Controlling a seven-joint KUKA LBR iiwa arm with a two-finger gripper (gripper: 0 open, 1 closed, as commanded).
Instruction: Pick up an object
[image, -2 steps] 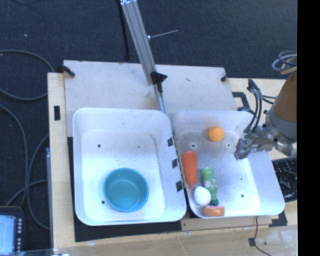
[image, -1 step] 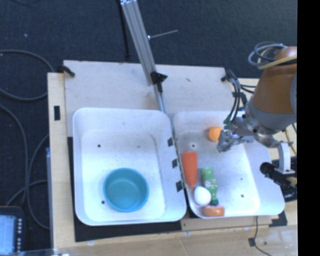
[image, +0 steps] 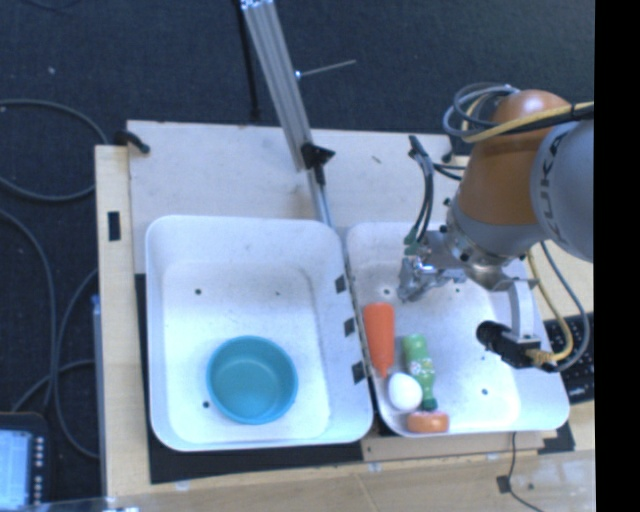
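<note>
Lower centre-right of frame: a tapered orange carrot (image: 379, 336) lies lengthwise against the right bin's (image: 500, 400) left wall, below the pincer (image: 415, 280), whose state cannot be told.

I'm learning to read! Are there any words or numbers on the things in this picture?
Arm: dark letters on its grey side, cut off at the edge, too blurred to read.
Green bottle: a label, too small to read.
Nothing else carries readable text.
</note>
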